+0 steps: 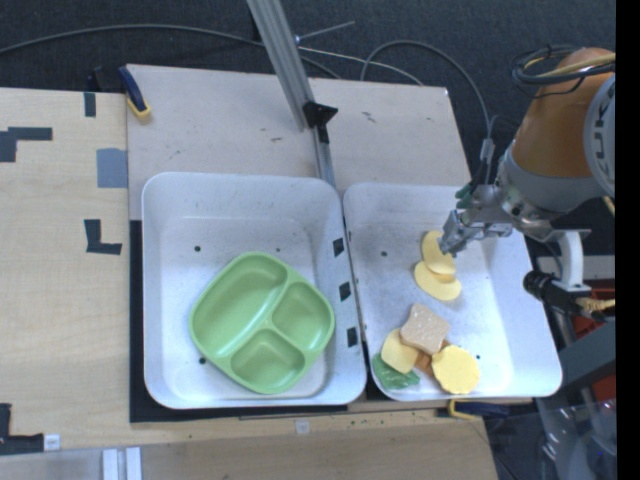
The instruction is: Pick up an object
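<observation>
In the camera view, the gripper (pixel 452 240) was seen touching the top of the yellow slices (pixel 437 268) in the right bin (pixel 520 353), up from the food pile (pixel 430 350). Whether anything was gripped could not be told. A flat slice might be missed. No writing could be read.

left bin (pixel 160 268): white | right bin (pixel 520 348): white | divided plate (pixel 262 321), lower centre: light green | round slices (pixel 438 268), right of centre: pale yellow | block (pixel 426 328), lower right: tan | disc (pixel 456 369), lower right: yellow | arm (pixel 565 118), upper right: orange band over grey | counter (pixel 220 118): beige
</observation>
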Action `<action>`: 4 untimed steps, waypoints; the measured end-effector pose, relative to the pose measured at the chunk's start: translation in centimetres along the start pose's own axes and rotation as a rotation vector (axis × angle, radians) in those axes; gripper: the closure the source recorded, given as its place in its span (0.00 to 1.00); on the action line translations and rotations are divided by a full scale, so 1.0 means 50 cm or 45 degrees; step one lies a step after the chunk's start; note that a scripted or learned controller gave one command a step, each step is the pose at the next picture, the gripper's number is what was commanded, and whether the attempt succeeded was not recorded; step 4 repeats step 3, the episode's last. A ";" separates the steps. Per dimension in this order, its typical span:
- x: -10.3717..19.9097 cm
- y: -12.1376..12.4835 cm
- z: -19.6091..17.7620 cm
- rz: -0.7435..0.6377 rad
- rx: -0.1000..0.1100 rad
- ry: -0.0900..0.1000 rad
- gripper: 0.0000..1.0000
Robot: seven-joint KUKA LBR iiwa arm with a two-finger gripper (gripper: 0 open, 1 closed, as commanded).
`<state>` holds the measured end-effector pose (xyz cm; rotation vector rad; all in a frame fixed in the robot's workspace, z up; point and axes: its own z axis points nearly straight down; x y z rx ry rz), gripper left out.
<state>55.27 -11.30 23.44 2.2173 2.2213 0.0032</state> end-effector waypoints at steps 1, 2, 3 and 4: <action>0.124 0.006 -0.011 -0.008 0.005 0.004 1.00; 0.234 0.017 -0.021 -0.007 0.006 0.004 1.00; 0.342 0.020 0.011 -0.006 0.010 0.002 1.00; 0.342 0.020 0.011 -0.006 0.010 0.002 1.00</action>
